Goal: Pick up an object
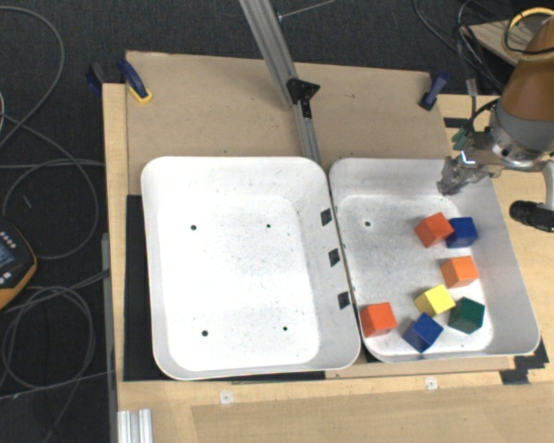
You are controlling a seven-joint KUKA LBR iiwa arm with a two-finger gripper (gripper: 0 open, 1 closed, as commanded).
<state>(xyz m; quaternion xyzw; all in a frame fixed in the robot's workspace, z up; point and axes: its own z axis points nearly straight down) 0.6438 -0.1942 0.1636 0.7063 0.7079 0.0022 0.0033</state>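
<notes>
The right bin [388,185] holds several small blocks. An orange-red block [432,229] touches a blue block [462,232] near the bin's middle right. Below them lie an orange block [459,270], a yellow block [435,300], a dark green block [466,315], a second blue block [422,331] and another orange block [379,317] at the front. My gripper [454,179] hangs over the bin's back right part, above and behind the orange-red block, with nothing seen in it.
The left bin [166,183] lies beside the right one, joined by black clips [333,257]. A metal strut [275,53] slants across the back board. Blue clamps [135,79] sit at the board's back corners. Cables lie on the floor at left.
</notes>
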